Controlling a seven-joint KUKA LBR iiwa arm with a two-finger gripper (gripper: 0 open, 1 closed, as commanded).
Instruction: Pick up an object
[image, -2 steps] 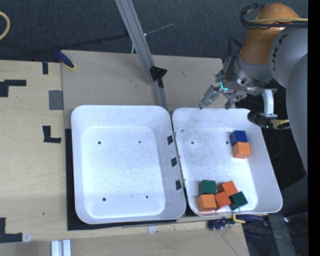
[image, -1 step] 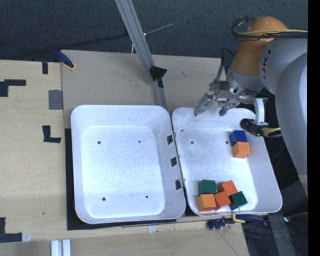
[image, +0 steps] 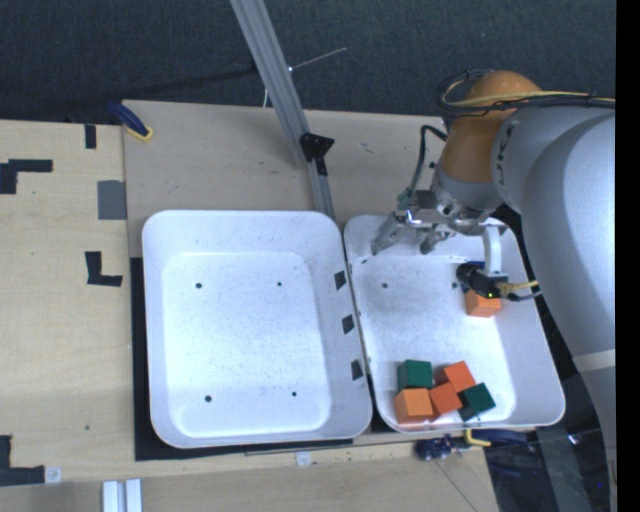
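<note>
My gripper (image: 408, 240) hangs over the far end of the right bin (image: 400, 320), its two fingers spread apart with nothing between them. At the near end of that bin lies a cluster of small blocks: a green block (image: 415, 374), an orange block (image: 412, 404), a second orange block (image: 458, 377) and a dark green block (image: 478, 399). A lone orange block (image: 484, 305) rests by the bin's right wall, to the right of and nearer than the gripper.
The left bin (image: 245, 330) adjoins the right one. A grey metal pole (image: 285, 90) slants down to the bins' far edge. The arm's large grey body (image: 570, 210) fills the right side, above the right bin's edge.
</note>
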